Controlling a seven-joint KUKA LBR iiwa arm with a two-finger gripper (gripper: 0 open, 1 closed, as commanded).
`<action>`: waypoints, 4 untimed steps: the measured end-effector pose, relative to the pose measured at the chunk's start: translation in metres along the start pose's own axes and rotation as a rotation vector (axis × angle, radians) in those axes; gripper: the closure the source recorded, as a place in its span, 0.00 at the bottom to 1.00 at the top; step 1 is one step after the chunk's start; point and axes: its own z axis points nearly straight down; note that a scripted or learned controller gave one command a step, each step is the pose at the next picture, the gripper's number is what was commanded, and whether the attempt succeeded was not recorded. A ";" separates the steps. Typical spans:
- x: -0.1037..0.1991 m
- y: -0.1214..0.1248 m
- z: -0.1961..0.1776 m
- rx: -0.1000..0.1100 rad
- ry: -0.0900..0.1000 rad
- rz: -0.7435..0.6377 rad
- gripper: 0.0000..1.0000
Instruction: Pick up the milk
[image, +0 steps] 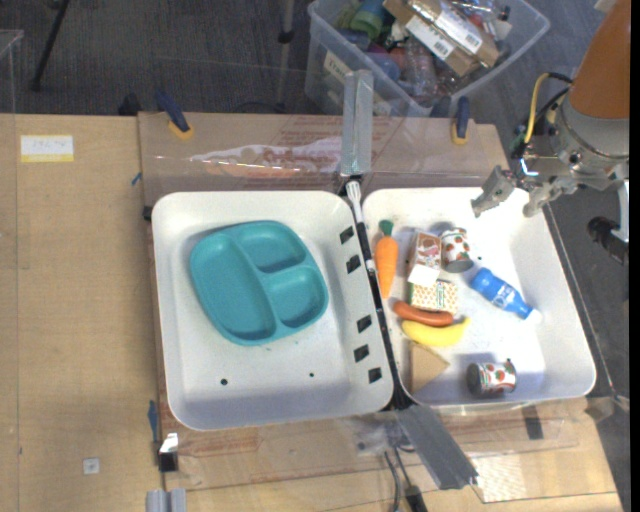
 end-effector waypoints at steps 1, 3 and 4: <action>0.043 0.026 0.142 0.000 0.000 -0.009 0.00; 0.033 -0.032 0.142 -0.031 -0.001 -0.059 1.00; 0.119 0.005 0.075 -0.002 0.000 0.073 1.00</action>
